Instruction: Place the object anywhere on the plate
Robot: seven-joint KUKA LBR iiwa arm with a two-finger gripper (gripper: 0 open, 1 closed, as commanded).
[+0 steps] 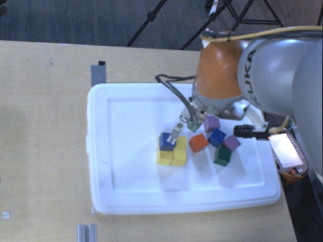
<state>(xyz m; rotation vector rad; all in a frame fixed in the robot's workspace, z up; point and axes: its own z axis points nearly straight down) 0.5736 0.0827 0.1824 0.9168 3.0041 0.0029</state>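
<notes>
Task looks early-to-mid stage, judging from layout alone: no plate is identifiable as such, just the white bin on the bench, so the placement target is unclear. The gripper comes down from the arm at 2 o'clock and its tip sits right at the top of the small blue block, which rests on the left half of the yellow pair. Contact or near-contact, but the angle and blur hide the jaws, so whether they are spread, pressed together or pinching that block cannot be told. Judgement: the blue block is the likely task object and is either about to be grasped or just set down; it is not visibly lifted, it sits on the yellow block. Left to do, if a grasp is intended: secure it, lift it and carry it to wherever the plate is. Count of blocks in the bin: two yellow side by side near bin centre, two blue (one on the yellow pair, a second blue block at 3 o'clock from it), one orange block just right of the yellow pair, two purple (purple block at 1 o'clock of the orange, another purple block further right), one green block at 4 o'clock of the orange. Eight total. A possible small greenish piece near the wrist is too blurred to call. One bin seen clearly, one arm.
</notes>
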